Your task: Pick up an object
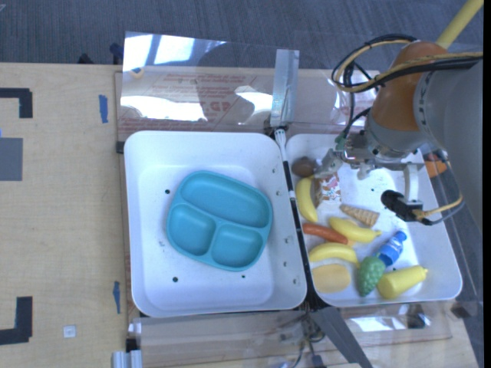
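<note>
The right white bin holds a jumble of toy food: a yellow plastic banana along its left wall, an orange carrot beside it, a ridged cone, a yellow corn cob, a small blue bottle, a green bumpy fruit and a yellow lemon-like piece near the front.

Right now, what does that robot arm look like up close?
The arm is a thick, rounded grey tube with a glossy orange band above the wrist. Black and yellow cables loop over the band. Below sits a grey metal wrist block with small fittings, and a black, yellow-edged cable curls out beneath it. A yellow rod slants behind the arm.
</note>
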Controlling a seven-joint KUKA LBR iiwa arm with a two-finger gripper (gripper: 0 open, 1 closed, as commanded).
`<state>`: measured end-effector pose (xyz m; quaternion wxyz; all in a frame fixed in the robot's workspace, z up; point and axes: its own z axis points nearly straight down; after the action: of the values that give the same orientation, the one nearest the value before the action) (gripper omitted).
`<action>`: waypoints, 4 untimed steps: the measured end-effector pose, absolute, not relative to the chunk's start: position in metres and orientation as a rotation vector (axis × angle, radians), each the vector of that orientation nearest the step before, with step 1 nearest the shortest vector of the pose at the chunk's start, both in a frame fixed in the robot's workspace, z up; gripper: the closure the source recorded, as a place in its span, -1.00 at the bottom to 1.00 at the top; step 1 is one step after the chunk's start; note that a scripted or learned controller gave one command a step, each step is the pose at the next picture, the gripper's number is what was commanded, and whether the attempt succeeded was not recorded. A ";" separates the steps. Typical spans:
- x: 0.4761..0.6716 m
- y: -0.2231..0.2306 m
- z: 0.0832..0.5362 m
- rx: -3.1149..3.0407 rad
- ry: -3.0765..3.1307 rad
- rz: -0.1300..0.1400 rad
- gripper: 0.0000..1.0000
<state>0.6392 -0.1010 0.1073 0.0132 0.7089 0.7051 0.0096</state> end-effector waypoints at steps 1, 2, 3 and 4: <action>0.638 -0.101 0.107 2.232 2.173 0.034 -1.00; 0.637 -0.135 0.107 2.201 2.201 0.049 -1.00; 0.621 -0.090 0.094 2.103 2.315 0.019 -1.00; 0.636 -0.064 0.191 2.005 2.404 0.013 -1.00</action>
<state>0.6362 -0.0643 0.1914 0.0056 0.6405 0.7679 0.0042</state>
